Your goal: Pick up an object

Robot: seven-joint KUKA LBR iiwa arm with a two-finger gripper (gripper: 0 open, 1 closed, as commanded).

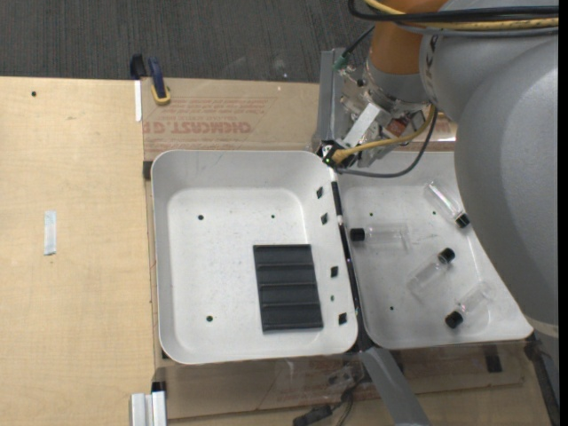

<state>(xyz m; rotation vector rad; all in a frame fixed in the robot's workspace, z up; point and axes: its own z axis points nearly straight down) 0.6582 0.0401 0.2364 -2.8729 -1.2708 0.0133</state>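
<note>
A black ridged rectangular block (287,287) lies flat in the left bin (177,238), toward its front right. Several clear vials with black caps lie scattered in the right bin (390,327): one near the dividing rims (377,234), one at the back (446,204), one in the middle (430,271) and one at the front (469,307). My gripper (335,105) hangs over the back rim where the two bins meet, apart from every object. The grey arm covers the right bin's back right corner.
A brown cardboard sheet (213,118) lies behind the left bin, with a blue-and-yellow clamp (153,80) at its left end. A small white strip (50,233) sits on the wooden bench to the left. Cables loop around the wrist (390,145).
</note>
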